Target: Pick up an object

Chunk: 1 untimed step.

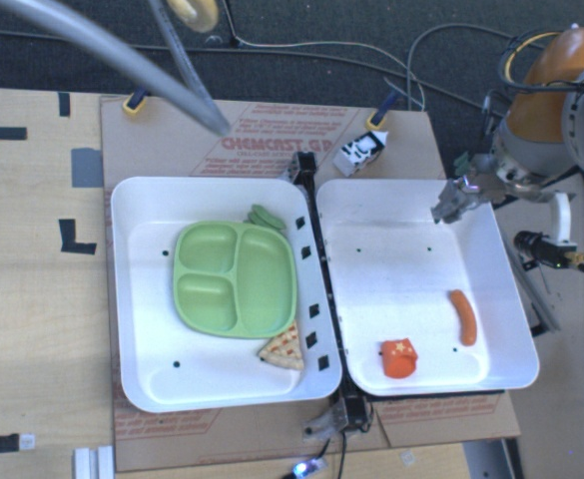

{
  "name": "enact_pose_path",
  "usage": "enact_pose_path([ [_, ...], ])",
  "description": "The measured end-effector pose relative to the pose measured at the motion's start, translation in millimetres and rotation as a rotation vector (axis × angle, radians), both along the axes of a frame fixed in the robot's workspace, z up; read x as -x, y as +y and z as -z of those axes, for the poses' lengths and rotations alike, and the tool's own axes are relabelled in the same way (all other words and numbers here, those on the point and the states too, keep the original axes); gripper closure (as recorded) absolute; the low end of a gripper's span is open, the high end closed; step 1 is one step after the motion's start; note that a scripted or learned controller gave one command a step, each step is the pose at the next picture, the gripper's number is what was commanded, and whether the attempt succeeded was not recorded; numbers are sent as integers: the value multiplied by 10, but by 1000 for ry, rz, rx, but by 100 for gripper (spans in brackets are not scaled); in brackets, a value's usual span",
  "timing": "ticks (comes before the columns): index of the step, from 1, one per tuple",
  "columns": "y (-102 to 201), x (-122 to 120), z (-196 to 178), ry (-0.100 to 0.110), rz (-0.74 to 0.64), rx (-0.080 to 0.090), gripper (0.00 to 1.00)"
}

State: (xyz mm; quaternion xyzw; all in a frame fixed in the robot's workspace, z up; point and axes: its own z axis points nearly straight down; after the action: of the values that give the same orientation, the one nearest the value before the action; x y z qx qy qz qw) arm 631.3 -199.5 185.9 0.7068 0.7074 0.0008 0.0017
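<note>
Two small toys lie near the right white bin's (491,367) front edge: an orange plastic sausage (462,317) and a red plastic tomato (398,358). Over its back right corner, the end effector (454,204) hovers, its opening unreadable. Descend centred, straddling the sausage crosswise.

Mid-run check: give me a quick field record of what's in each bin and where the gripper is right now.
left bin: green divided plate; pizza slice at the plate's near corner; small green item at its far edge
right bin: sausage near the right wall; red-orange object near the front wall
gripper: over the right bin's far right corner, nothing visibly held
finger state: cannot tell
task status: no object picked yet
</note>
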Motion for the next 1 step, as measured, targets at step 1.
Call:
enact_pose_path([
  [1,11,33,-630,-1,-1,0,100],
])
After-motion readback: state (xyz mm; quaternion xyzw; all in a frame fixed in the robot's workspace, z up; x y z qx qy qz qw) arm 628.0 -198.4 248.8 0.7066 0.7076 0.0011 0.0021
